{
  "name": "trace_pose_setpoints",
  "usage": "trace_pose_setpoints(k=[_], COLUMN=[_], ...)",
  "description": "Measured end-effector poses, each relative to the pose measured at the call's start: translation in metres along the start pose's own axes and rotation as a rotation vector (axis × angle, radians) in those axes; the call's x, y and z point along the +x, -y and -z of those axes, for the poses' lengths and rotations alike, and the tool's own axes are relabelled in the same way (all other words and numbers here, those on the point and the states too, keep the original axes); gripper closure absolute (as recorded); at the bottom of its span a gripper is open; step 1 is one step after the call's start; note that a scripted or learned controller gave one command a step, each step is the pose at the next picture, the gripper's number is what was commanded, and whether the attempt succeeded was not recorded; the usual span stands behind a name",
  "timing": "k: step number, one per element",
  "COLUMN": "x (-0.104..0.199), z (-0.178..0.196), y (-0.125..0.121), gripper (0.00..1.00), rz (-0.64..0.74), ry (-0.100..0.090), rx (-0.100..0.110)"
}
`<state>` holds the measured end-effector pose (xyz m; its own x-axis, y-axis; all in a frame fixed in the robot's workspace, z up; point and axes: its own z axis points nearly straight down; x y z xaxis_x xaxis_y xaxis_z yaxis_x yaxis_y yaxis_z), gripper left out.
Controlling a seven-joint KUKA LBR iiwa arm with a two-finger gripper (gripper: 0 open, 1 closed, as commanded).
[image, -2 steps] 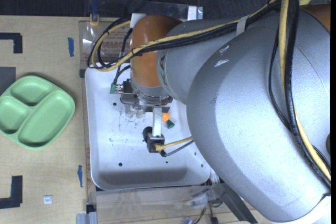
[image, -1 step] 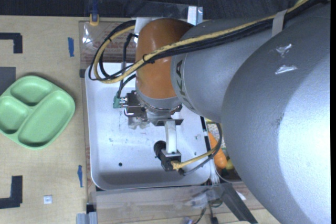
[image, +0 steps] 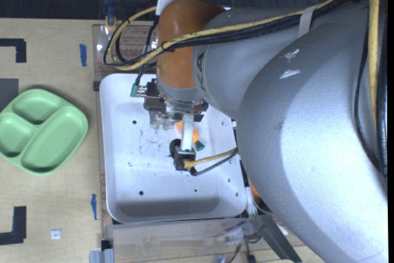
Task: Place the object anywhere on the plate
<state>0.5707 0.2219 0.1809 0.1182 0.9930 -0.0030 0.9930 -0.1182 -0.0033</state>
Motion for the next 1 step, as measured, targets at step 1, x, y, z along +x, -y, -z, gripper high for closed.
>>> trace_pose_setpoints(k=[1], x=[-0.0263], z=[-0.0933], y=[0.0485], gripper=[1.00], rz=[-0.302], ry=[-0.009], rx=[-0.007])
